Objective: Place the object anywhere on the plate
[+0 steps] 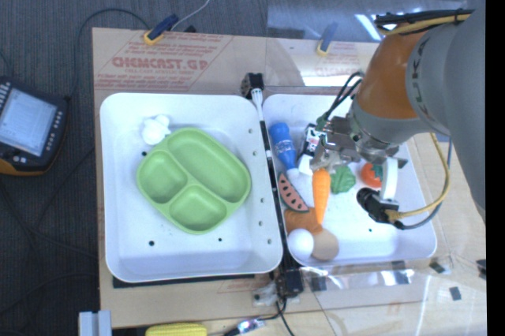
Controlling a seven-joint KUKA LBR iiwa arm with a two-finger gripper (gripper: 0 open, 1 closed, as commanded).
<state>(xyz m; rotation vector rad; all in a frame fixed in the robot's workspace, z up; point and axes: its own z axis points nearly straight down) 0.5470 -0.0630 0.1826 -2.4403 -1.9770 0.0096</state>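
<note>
The arm (pixel 426 82) bends down over the right bin (pixel 410 236), its tool (pixel 327 149) above the carrot (pixel 321 188); I cannot tell its state.

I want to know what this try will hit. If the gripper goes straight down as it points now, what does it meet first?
Most likely the carrot, which lies right under the gripper in the right bin, beside the green leafy piece. Depth is unclear from this slanted view.
</note>
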